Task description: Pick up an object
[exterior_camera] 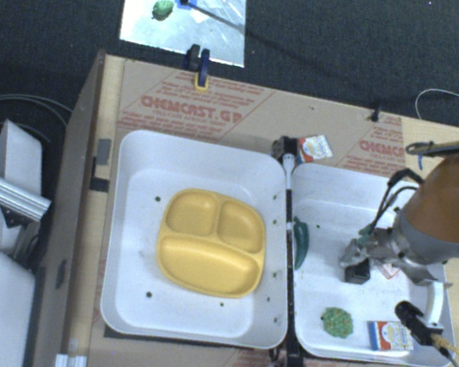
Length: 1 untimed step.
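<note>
My gripper hangs low over the middle of the right bin, below the grey arm with its orange band. A green broccoli-like lump lies on the bin floor just in front of the gripper. A small white, red and blue carton rests at the bin's front right corner. A dark green item leans at the bin's left wall. A pale flat object lies right beside the gripper, partly hidden by the wrist.
The left bin holds a yellow divided plate. A small white and orange packet sits on the cardboard behind the bins. Cables run along the right bin's right side.
</note>
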Tool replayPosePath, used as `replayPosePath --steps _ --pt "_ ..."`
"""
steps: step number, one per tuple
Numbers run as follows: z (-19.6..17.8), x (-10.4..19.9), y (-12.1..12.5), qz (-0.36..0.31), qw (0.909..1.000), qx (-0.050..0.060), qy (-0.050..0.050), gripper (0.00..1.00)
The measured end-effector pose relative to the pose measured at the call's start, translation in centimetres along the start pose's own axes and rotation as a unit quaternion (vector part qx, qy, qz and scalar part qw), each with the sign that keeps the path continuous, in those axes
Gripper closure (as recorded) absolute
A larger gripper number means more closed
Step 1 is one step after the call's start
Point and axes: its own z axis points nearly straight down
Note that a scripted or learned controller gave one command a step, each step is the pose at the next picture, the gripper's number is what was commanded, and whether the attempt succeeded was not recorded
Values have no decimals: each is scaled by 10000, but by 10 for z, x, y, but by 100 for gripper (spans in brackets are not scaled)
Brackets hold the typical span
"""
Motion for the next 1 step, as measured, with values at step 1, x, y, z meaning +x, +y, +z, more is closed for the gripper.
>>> replayPosePath --steps 1 --pt "-90 103 -15 -17 10000 2 9 100"
